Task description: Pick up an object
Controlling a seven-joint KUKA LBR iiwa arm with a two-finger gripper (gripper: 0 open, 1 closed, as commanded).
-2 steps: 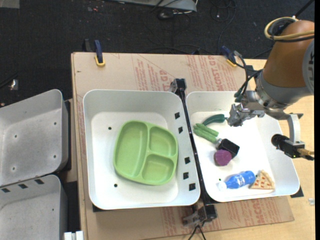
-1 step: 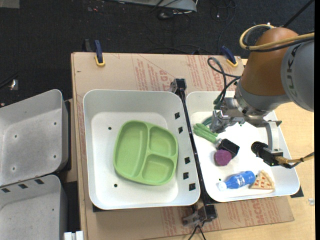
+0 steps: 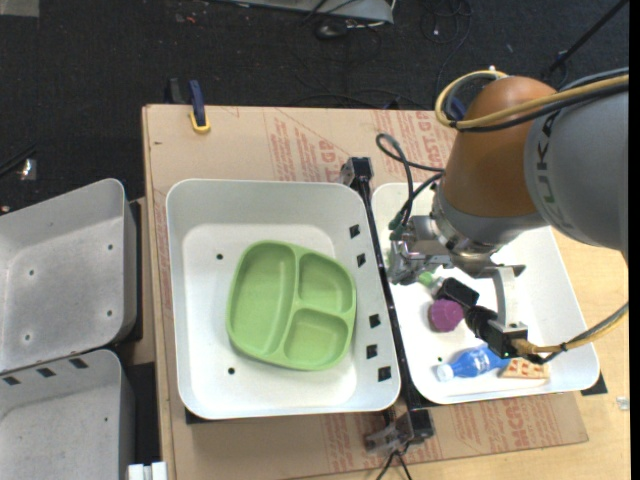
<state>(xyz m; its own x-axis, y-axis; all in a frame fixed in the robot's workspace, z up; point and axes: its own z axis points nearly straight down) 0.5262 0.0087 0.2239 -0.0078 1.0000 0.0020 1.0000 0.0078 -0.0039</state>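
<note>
Nearest the camera, along the front wall of the right bin point(image 3: 548, 280), a small blue bottle point(image 3: 472, 364) with a white cap lies on its side. Just beside it to the right lies a flat tan and orange wedge point(image 3: 526, 370) that looks like a toy pizza slice. A little farther in, a rounded purple lump point(image 3: 446, 314) rests on the bin floor, apart from the bottle. Beyond it, a small green piece point(image 3: 431, 280) peeks out close under the gripper point(image 3: 412, 258).

The gripper hangs low over the left half of this bin, next to the wall shared with the other bin. Its claw is hidden under the wrist, so I cannot tell whether it is spread or pressed together, and nothing shows pinched in it. The grey arm point(image 3: 592, 168) with its orange band point(image 3: 497, 148) comes in from the right above the bin.

The left bin point(image 3: 200, 298) holds a light green divided plate point(image 3: 292, 306) with three compartments, lying flat near the middle. Both bins sit on a cardboard sheet point(image 3: 290, 138). At its far left corner stands a clamp with a yellow handle point(image 3: 200, 116). Farther still is dark floor with cables point(image 3: 440, 8).
</note>
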